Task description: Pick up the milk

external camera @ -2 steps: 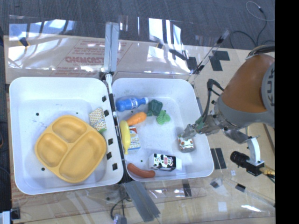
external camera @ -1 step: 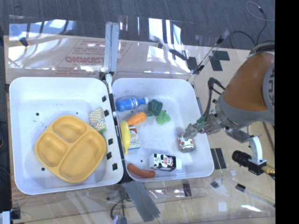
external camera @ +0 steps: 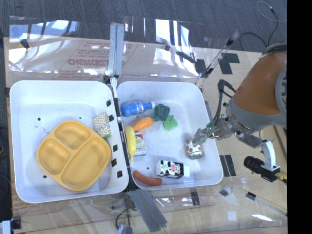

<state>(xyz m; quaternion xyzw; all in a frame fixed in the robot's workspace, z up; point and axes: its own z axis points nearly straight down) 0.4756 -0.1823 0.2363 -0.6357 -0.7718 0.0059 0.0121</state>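
In the left bin (external camera: 19, 130) a yellow divided plate (external camera: 73, 154) is lying flat with a small patterned packet (external camera: 101, 124) just beside it, all well away from the work. In the right bin (external camera: 195, 89) a banana (external camera: 130, 143) and a small carton (external camera: 140, 145) are resting against the near wall, with a blue bottle (external camera: 137, 108), a carrot (external camera: 142, 124) and green toy vegetables (external camera: 162, 112) above them and a sausage (external camera: 147, 179) below.

The milk (external camera: 170, 169), a cow-patterned carton, is lying on its side near the bin's front edge, just right of the sausage. Further right, a squat tin (external camera: 194, 150) is sitting right under the gripper (external camera: 201, 135), which is hanging over the bin's right side; whether the tool is apart or together cannot be told from this angle.

The main risk is that the gripper is lining up on the tin and not the milk, so a descent here would likely be grabbing the wrong item. Moving across to the carton, it could be nudging the tin along. The carton is also lying close to the front wall and the sausage, so a closing grip might be catching either one or sliding off the flat face.
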